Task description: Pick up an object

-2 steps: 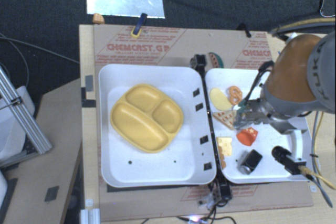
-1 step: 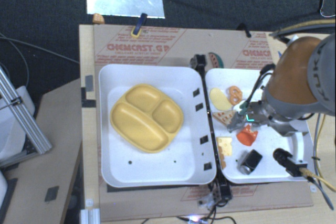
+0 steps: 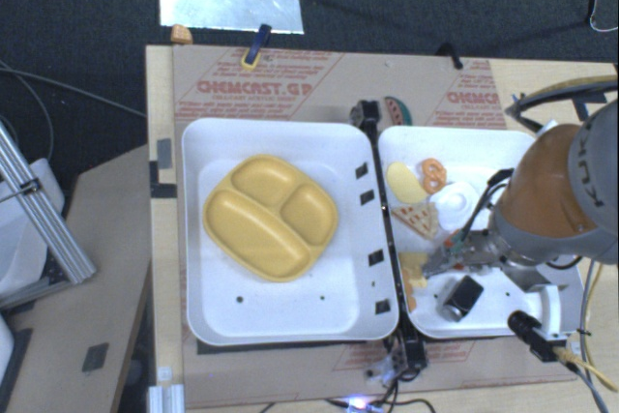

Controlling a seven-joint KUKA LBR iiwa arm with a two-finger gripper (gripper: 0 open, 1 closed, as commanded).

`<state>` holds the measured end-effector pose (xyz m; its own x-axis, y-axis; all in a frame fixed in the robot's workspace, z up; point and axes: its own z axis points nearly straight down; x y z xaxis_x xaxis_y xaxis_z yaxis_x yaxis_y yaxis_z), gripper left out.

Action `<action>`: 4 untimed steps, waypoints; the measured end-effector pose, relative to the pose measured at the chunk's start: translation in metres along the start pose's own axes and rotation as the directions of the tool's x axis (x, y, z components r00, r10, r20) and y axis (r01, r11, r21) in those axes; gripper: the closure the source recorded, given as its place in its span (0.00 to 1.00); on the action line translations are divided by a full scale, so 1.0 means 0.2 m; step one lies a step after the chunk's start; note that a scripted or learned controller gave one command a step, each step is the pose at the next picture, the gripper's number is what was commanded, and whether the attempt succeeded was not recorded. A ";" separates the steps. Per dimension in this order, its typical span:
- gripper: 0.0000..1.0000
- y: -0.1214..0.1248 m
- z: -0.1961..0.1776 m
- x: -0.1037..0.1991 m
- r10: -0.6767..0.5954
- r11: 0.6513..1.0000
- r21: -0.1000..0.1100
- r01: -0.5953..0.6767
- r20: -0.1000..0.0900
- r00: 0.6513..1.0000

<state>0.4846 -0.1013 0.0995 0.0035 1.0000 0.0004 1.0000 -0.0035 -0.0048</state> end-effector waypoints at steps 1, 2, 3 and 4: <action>1.00 0.01 -0.07 0.01 -0.006 1.000 -0.008 0.006 0.001 1.000; 1.00 0.02 -0.12 0.01 -0.007 1.000 -0.010 0.007 0.001 1.000; 1.00 0.01 -0.14 -0.14 -0.002 1.000 -0.006 0.002 0.001 1.000; 1.00 0.02 -0.44 0.15 -0.014 1.000 -0.012 0.014 -0.001 1.000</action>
<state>0.4886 -0.0709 0.1876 -0.0100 0.9999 0.0013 0.9999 0.0100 0.0074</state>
